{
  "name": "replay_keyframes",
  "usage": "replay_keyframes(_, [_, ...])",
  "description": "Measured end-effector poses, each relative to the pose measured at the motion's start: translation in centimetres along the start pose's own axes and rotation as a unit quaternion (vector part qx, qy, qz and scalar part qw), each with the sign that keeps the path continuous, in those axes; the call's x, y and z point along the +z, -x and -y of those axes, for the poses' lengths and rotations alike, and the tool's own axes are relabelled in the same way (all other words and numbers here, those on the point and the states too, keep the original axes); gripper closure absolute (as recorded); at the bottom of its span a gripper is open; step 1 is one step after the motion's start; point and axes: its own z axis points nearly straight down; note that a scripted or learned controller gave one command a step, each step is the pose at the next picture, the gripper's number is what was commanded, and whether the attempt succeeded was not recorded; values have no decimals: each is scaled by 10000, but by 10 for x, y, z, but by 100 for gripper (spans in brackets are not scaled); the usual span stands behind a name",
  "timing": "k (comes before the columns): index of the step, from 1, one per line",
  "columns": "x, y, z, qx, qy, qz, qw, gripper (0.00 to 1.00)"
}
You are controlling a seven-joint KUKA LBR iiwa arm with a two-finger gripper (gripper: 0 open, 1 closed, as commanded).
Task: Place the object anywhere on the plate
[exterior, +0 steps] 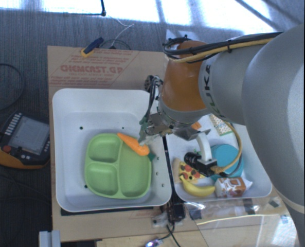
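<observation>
Here, in the camera view, the carrot [132,143] lies across the green plate [116,175], at about one o'clock on it, its orange body over the upper right rim and its green tip hanging just past the edge at three o'clock. The plate sits in the left bin [70,117]. The gripper [146,136] hangs right over the carrot's thick end, touching or very nearly so; I cannot tell whether it is closed on the carrot or has let go, since the wrist hides that part.

By my reading, the placing looks close to done: the carrot rests mostly on the plate, and what remains is a clean release and retreat, if that has not happened.

The arm reaches in from three o'clock, its orange band [185,78] above the divider, wrist pointed down. The right bin [263,181] holds a banana [199,189] and other small items.
</observation>
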Motion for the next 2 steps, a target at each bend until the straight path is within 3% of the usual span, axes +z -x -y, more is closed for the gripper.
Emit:
replay_keyframes(1, [-74, -69, 2, 2186, 31, -7, 9758, 100])
replay_keyframes(2, [-73, -67, 3, 2206, 19, 8, 9754, 0])
